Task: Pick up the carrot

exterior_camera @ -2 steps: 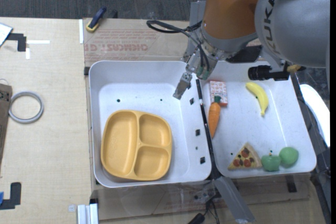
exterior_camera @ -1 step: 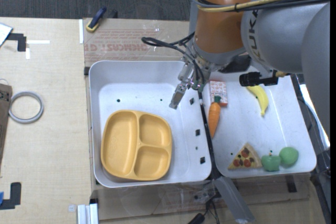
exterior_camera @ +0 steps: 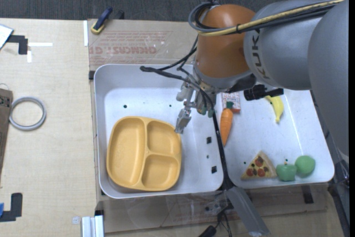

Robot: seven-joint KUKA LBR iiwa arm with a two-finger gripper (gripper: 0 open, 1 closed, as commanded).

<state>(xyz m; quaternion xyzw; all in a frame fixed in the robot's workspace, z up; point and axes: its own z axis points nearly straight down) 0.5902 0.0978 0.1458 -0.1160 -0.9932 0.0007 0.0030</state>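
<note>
- Right by the divider (exterior_camera: 217, 141) between the two white bins sits the carrot (exterior_camera: 226, 123), just on the right-bin side of it, lying roughly upright in the view with its green top pointing up toward the arm.
- jaws (exterior_camera: 188, 111) are hanging on the other side of that divider, over the left bin (exterior_camera: 111, 80), a bit up-left of the carrot and not touching it. Honestly can't tell if they're open or closed, it's a tangle of metal and cables from this angle. Nothing visibly between them.
- yellow divided plate (exterior_camera: 144, 152) sits well left of the divider, filling the lower part of the left bin, just below the jaws.
- on the far side of the divider, in the right bin (exterior_camera: 321, 136): a banana (exterior_camera: 277, 107) off to the carrot's right, a pizza slice (exterior_camera: 258, 166) below it, and two green things (exterior_camera: 297, 168) past the pizza, touching each other.
- way left of the divider, out on the desk (exterior_camera: 50, 175), there's a roll of tape (exterior_camera: 26, 113).
</note>
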